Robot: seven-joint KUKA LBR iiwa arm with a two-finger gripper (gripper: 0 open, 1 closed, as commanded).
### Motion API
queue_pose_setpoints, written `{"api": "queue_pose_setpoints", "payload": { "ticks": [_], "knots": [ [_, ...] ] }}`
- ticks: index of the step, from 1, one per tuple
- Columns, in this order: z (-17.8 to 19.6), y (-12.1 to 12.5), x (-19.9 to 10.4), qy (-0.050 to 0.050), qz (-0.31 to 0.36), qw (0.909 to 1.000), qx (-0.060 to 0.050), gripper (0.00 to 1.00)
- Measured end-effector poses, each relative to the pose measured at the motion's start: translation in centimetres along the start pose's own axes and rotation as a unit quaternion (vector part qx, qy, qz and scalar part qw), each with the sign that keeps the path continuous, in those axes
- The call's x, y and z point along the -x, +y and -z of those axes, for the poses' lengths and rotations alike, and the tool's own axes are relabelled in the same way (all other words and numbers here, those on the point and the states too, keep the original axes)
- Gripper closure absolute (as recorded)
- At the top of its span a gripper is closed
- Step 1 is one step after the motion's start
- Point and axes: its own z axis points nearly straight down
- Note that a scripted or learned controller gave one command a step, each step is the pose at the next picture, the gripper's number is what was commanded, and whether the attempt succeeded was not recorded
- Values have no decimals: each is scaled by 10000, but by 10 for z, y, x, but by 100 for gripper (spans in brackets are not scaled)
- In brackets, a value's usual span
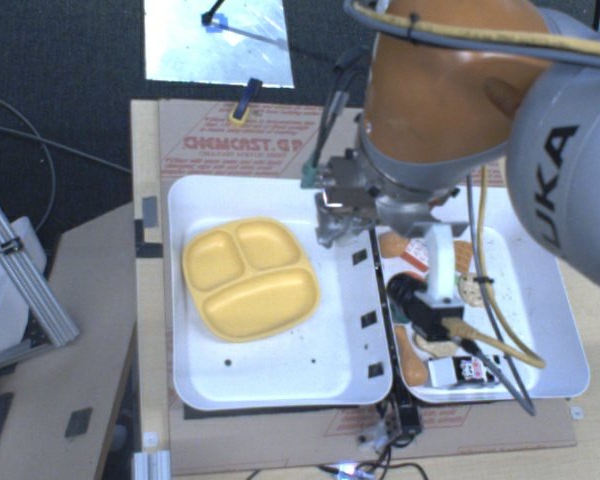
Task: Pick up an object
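One yellow divided plate (248, 277) in left bin (280, 378), just left-below pincer (332, 230), pincer state unclear

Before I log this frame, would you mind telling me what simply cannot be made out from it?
- End effector: in the camera view the arm's own wrist covers most of it, so its finger state is unreadable.
- Right bin: the arm hides its far part; the cluttered items in it overlap and are too small to identify.
- Yellow divided plate in the left bin: fully visible, for contrast.
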Motion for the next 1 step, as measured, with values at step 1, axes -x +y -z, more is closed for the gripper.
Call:
{"api": "queue_pose_setpoints", "payload": {
  "ticks": [1],
  "knots": [
    [9, 1, 4, -13, -1, 10000, -2, 100]
  ]
}}
